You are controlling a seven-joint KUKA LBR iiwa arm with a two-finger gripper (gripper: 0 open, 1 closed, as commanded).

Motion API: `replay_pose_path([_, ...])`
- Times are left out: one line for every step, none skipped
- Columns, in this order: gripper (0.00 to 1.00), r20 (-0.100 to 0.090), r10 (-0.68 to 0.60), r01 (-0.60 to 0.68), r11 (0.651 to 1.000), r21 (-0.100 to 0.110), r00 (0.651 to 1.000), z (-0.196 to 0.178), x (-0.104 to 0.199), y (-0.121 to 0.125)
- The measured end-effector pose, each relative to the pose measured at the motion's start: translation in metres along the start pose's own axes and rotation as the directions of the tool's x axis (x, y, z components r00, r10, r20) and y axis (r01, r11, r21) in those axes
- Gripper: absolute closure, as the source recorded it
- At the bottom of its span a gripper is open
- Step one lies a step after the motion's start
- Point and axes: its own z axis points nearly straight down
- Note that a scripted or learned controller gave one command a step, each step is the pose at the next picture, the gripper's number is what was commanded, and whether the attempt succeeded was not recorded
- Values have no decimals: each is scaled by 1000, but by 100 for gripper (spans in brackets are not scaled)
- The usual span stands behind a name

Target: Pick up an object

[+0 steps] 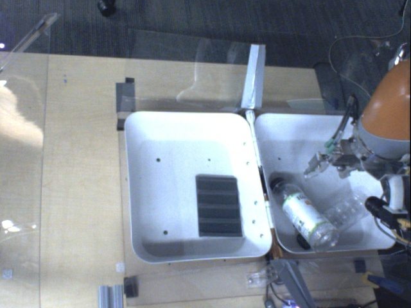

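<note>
A clear plastic bottle with a white and green label and a dark cap lies on its side in the right bin, near the front. Beside it on the right lies a clear crumpled plastic item. A black ribbed rectangular block lies flat in the left bin. My gripper hangs over the middle of the right bin, above and behind the bottle. It is open, with nothing between its fingers. The orange band of the arm shows at the right edge.
The two white bins meet at a shared rim, with a grey metal bar rising behind it. Cables run along the arm. A transparent panel covers the bench at left.
</note>
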Motion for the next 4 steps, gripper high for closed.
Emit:
replay_pose_path([0, 11, -73, 73, 997, -11, 997, 80, 17, 11])
replay_pose_path([0, 3, -179, 179, 984, -11, 984, 112, 31, 92])
replay_pose_path([0, 1, -216, 216, 976, -1, 976, 102, -4, 30])
replay_pose_path([0, 1, -115, 115, 993, -9, 993, 112, 36, 99])
